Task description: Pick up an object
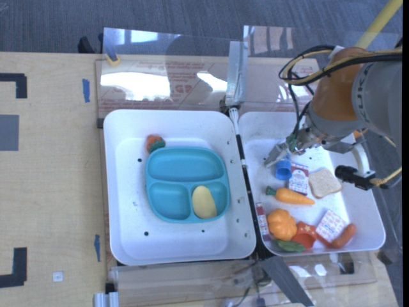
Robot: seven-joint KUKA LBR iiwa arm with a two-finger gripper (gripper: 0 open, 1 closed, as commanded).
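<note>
My gripper (281,154) hangs low over the back left of the right bin (377,235), its fingers pointing left just above a small blue cup (283,169). Nothing shows between the fingers. Close by in the same bin lie a white-and-red packet (298,179), a slice of bread (324,182), a carrot (294,197), an orange pumpkin-like toy (282,223), a red-and-white box (331,225) and a sausage (346,235).
The left bin (121,190) holds a blue divided tray (160,197) with a yellow lemon (204,201) in its front right compartment. A red-and-green fruit (154,142) lies behind the tray. A clear panel (166,69) stands behind the bins.
</note>
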